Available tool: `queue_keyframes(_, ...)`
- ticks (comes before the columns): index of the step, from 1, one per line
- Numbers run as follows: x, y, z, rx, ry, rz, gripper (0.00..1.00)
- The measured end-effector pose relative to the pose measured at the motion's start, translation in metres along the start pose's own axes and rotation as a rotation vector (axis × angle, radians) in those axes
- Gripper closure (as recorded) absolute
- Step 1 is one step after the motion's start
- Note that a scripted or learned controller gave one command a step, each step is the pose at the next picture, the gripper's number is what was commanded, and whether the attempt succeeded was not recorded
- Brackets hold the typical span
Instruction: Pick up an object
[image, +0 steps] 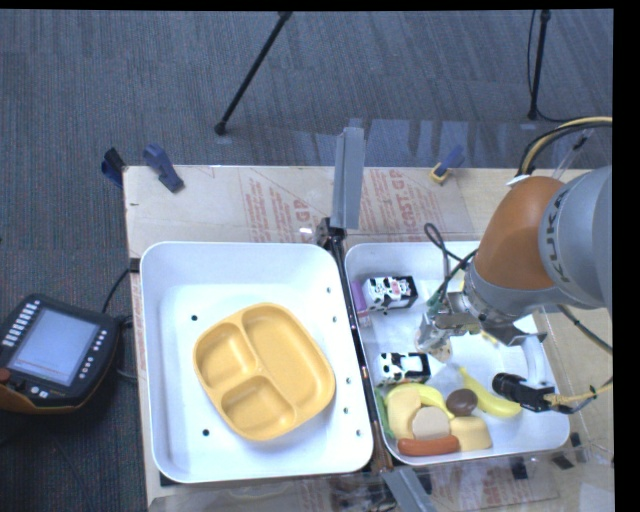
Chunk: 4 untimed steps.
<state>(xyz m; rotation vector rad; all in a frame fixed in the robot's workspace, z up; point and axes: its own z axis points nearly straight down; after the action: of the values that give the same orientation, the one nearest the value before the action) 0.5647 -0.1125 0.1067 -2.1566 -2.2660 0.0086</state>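
Your gripper (437, 338) hangs low inside the right bin (556, 432), near its middle, and from this angle you cannot tell how the jaws stand or whether anything sits between them. You look to be at the approach or descent step. Just beside it, toward the bin's near edge, lies a cow-print box (404, 367); a second cow-print box (388, 291) sits toward the far left corner. The near edge holds a pile of toy food (440, 418), with a banana (489, 394) beside it. Next you likely need to centre over one piece and close cleanly, since the pieces crowd together. The left bin (166, 300) carries a yellow divided tray (264, 371). Both bins rest on the counter (230, 203), above grey carpet (60, 90); a teach pendant (52, 346) lies off its left edge.
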Motion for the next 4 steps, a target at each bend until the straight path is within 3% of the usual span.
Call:
queue_keyframes(1, 0.0, 0.0, 0.0, 0.0, 0.0, 0.0, 0.0)
queue_keyframes(2, -0.012, 0.054, 0.022, -0.005, -0.004, 0.045, 0.0)
queue_keyframes(3, -0.003, -0.034, 0.022, -0.005, -0.004, -0.052, 0.0)
queue_keyframes(4, 0.018, -0.025, 0.022, -0.005, -0.004, -0.362, 0.0)
